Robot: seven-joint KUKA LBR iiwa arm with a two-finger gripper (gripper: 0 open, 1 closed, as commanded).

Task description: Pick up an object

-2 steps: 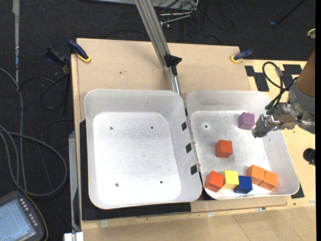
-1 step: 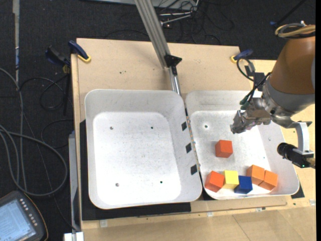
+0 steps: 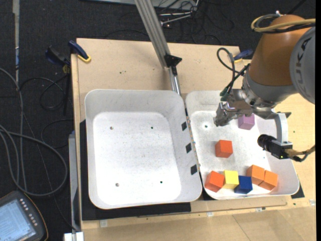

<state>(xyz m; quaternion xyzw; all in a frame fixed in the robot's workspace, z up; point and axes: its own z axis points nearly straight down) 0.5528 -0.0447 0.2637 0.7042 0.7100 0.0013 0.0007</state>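
My gripper [image 3: 224, 115] hangs over the upper part of the right bin [image 3: 200, 104], reaching in from the right under the orange wrist. A pink block [image 3: 246, 121] lies just to its right, partly behind the gripper body. An orange cube [image 3: 224, 148] sits alone in the bin's middle, below the gripper. Along the bin's front edge lie an orange block [image 3: 215, 180], a yellow cube [image 3: 231, 178], a blue cube [image 3: 244, 184] and two more orange blocks [image 3: 263, 176]. I see nothing between the fingers.
The left bin [image 3: 100, 134] lies beside the right one, with black clips [image 3: 189, 147] on the shared rim. A slanted metal pole [image 3: 153, 24] rises behind the bins. A black camera unit [image 3: 270, 144] hangs off the arm at the right.
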